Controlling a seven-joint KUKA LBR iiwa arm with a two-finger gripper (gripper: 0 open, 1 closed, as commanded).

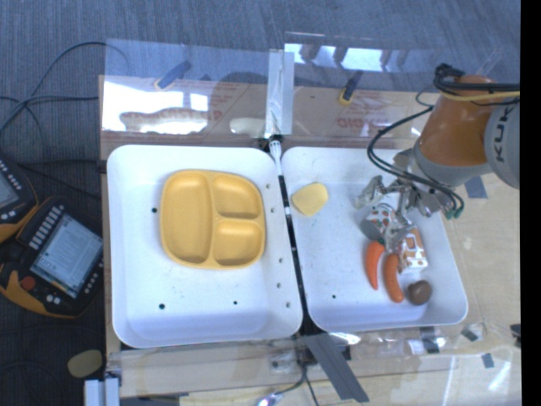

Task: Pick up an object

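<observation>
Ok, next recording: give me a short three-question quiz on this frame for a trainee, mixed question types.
1. True or false: the yellow divided tray lies in the right bin.
2. Which item lies nearest the wall between the two bins? A) brown ball B) pale yellow piece C) small printed box
3. Fill in: the two carrots lie side by side, just left of the ____.

Key
1. False: it lies in the left bin.
2. B.
3. Brown ball.

Note: the gripper is over the right bin, above the cluster of small items.
</observation>
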